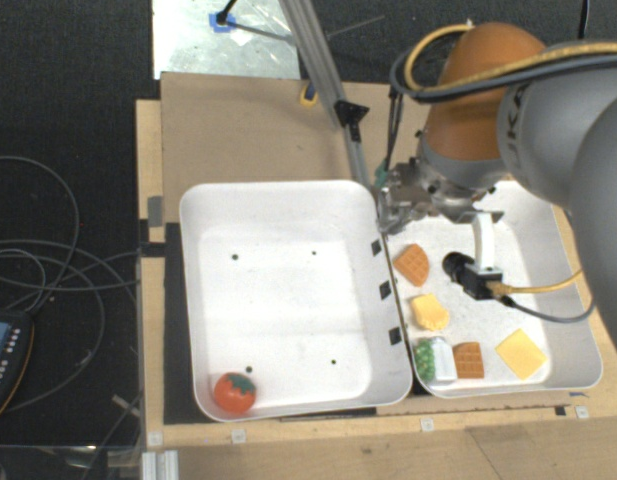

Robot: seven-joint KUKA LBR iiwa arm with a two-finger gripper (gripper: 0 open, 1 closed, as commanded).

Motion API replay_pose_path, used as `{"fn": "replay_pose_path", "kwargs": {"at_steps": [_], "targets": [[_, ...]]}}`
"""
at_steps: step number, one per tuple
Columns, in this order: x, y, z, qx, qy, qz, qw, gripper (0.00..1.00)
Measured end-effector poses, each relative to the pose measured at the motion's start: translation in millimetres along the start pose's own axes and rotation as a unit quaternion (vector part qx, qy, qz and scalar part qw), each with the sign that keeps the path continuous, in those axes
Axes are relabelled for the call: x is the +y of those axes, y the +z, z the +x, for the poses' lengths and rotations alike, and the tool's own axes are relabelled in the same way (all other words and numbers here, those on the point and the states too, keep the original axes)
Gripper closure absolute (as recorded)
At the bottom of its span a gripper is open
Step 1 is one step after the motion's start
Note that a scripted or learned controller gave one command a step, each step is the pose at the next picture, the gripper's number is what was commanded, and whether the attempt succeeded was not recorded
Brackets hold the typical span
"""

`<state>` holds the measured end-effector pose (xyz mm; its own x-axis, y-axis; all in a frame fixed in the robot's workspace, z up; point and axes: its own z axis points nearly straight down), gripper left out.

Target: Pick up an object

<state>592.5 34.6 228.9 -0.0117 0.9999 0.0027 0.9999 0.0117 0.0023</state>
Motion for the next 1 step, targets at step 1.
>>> {"fn": "replay_pose_path", "kwargs": {"at_steps": [1], "targets": [[-20.7,-9.8,50.9,0.0,0.0,0.001,1.0,1.0]]}}
